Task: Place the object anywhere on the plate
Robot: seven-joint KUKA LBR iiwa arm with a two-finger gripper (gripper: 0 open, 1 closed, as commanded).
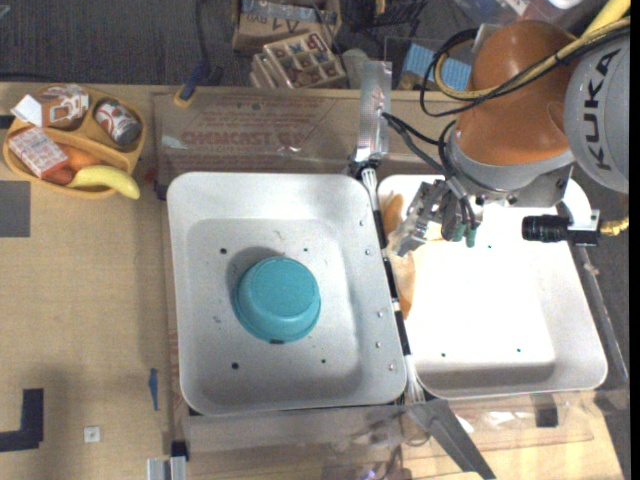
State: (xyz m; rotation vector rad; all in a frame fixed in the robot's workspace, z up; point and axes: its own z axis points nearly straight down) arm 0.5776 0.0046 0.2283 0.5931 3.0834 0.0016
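A round teal plate [278,298] lies in the middle of the left white bin [200,218]. A long tan-orange object [404,276] lies in the right white bin [520,368], pressed along its left wall. My gripper [428,222] hangs over the upper left corner of the right bin, right above the far end of that object and covering part of it. Nothing shows plainly as held. The grey arm with its orange band [515,78] reaches in from the upper right.
The raised rims of the two bins meet in a ridge [392,298] between object and plate. A yellow tray [60,158] with a banana and toy food sits at the bench's far left. A clear panel [260,128] lies behind the left bin. Cables hang by the wrist.
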